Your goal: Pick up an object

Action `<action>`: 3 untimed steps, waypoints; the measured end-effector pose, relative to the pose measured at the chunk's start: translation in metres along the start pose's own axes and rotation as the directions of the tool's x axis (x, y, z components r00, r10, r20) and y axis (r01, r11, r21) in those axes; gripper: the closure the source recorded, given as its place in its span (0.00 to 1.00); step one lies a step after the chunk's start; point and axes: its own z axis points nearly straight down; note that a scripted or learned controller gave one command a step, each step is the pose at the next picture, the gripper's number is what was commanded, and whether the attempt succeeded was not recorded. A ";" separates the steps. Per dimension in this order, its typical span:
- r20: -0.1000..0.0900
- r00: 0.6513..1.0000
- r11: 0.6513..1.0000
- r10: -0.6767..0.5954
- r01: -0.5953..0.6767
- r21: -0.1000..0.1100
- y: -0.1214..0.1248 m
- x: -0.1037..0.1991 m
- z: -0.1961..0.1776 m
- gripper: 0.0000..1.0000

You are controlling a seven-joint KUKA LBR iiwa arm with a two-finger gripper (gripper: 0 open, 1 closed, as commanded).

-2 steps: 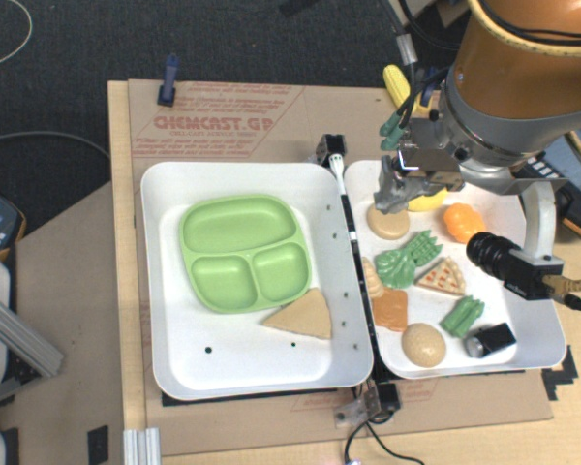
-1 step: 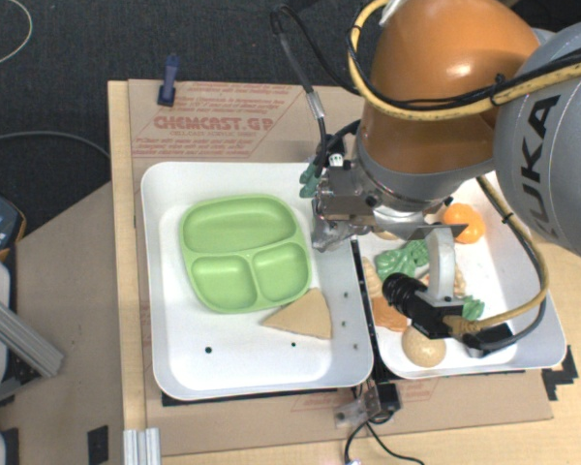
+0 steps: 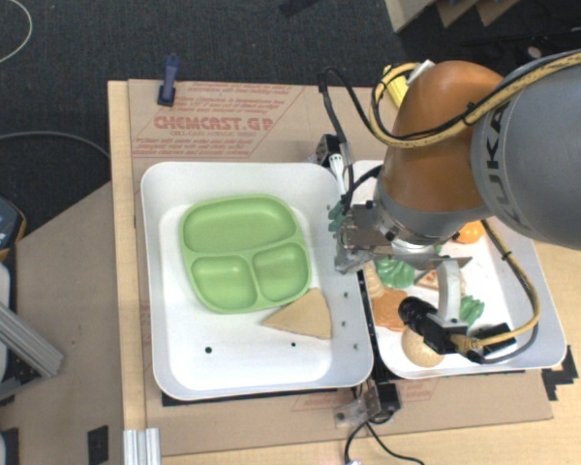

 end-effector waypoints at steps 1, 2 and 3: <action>-0.007 1.000 1.000 -0.008 0.008 -0.025 -0.021 -0.011 -0.114 1.00; -0.005 1.000 1.000 -0.009 0.009 -0.015 -0.021 -0.010 -0.118 1.00; -0.004 1.000 1.000 -0.009 0.009 -0.017 -0.020 -0.010 -0.128 1.00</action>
